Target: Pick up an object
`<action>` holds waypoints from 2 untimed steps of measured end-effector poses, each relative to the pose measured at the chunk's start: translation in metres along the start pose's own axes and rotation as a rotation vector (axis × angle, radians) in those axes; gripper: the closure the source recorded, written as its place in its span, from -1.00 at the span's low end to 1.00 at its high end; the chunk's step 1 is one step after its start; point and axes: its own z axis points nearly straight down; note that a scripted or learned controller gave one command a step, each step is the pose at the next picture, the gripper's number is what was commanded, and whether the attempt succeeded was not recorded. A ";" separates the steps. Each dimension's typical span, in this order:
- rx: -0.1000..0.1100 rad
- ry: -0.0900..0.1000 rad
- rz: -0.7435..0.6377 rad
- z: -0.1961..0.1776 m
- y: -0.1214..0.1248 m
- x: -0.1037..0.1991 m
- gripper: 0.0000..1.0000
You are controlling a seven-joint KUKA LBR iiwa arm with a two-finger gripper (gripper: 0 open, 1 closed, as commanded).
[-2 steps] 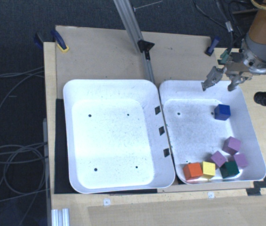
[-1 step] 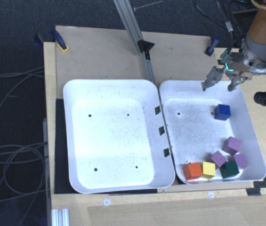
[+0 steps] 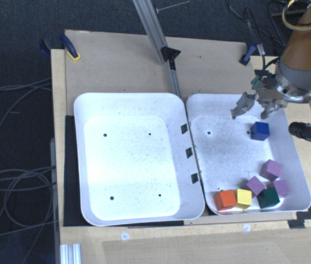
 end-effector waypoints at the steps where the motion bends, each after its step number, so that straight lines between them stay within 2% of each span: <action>1: 0.002 0.001 -0.001 0.062 -0.006 0.003 -1.00; 2: 0.000 0.001 -0.001 0.115 -0.007 0.004 -1.00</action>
